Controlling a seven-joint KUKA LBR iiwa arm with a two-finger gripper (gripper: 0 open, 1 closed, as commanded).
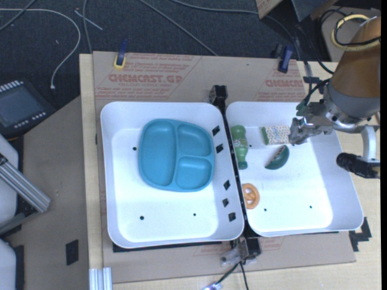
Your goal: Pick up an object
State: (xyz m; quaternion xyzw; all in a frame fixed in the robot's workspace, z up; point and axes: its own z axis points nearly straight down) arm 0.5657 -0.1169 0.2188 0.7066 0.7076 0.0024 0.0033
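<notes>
A tabletop [181, 71] covered in printed brown cardboard carries two shallow white bins side by side, seen from above at a slant.

The left bin [121, 216] holds a blue plate [176, 154] with three compartments. The plate lies flat, nearer the bin's far edge than its near one.

The right bin [329, 204] holds four small things. A green bottle [239, 145] lies on its side along the bin's left wall. A patterned sponge [275, 134] lies just to the right of the bottle's far end, toward the bin's far edge. A dark green wedge [279, 157] lies just in front of the sponge, near the middle of the bin. An orange pretzel [251, 194] lies by the left wall, closer to the near edge and well apart from the others.

The grey arm [357, 71] with its orange band enters over the right edge of the tabletop. Its pincer [297, 136] hangs over the right bin, just beside the sponge's right end and just above the wedge in the picture. Whether the pincer is open or closed cannot be told, and nothing can be seen held in it.

A blue clamp [121, 57] and another blue clamp [284, 57] sit on the far edge of the tabletop.
</notes>
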